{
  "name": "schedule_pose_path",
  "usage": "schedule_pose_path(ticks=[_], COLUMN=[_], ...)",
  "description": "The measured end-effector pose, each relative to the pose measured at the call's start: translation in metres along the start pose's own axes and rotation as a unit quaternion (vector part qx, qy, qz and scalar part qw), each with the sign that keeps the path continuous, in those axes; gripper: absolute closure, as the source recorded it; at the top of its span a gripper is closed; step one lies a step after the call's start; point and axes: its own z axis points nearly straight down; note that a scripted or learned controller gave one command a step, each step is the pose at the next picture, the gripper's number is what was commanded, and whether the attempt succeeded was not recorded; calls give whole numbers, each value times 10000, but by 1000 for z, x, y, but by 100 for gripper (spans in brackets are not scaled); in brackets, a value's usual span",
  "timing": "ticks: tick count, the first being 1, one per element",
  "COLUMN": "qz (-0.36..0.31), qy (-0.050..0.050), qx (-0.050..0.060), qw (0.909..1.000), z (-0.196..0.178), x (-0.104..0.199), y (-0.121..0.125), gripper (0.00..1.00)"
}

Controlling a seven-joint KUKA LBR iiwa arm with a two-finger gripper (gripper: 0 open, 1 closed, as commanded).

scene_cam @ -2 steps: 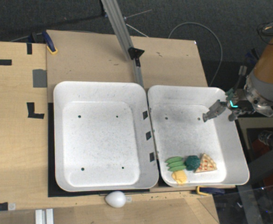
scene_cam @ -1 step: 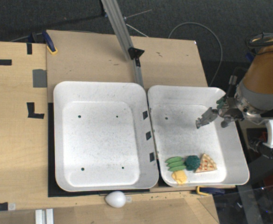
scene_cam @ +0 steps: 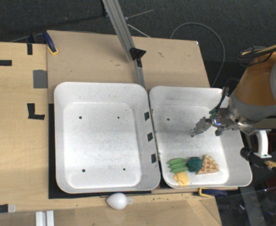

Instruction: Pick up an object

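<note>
I take the right bin (scene_cam: 175, 100) as my landmark, the white tray whose left rim meets its twin. Largest in my view is the wooden worktop (scene_cam: 171, 62), stretching behind and to the left of that bin. Next comes the left bin (scene_cam: 100, 135), touching the right bin along the middle seam, its floor speckled grey. The arm (scene_cam: 255, 88), grey with its orange band, hangs over the right bin's right rim. A grey metal bar (scene_cam: 119, 22) slants down from beyond the bin's back-left corner and ends just behind that corner. The tool (scene_cam: 205, 126) hovers over the bin's middle, slightly right of centre, pointing left; I cannot tell from here how far it is open, and I see nothing held in it. The task's things lie clustered in the bin's front area, near the front rim: a triangular pizza slice toy (scene_cam: 208, 165), tan with red dots, furthest right; touching its left edge a dark green broccoli-like piece (scene_cam: 194, 163); left of that a bright green ribbed pod (scene_cam: 177, 164); and just in front of the pod a small yellow piece (scene_cam: 181, 178). A white egg-shaped object (scene_cam: 116, 201) sits on the worktop beyond the bin's front-left corner.
</note>
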Motion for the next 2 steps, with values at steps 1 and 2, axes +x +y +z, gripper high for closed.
schedule_pose_path(ticks=[1, 2], qz=[1, -5], qy=[2, 0], qx=[3, -15], qw=[10000, 10000], z=[45, 33], x=[6, 6], y=[-4, -3], gripper=[0, 100])
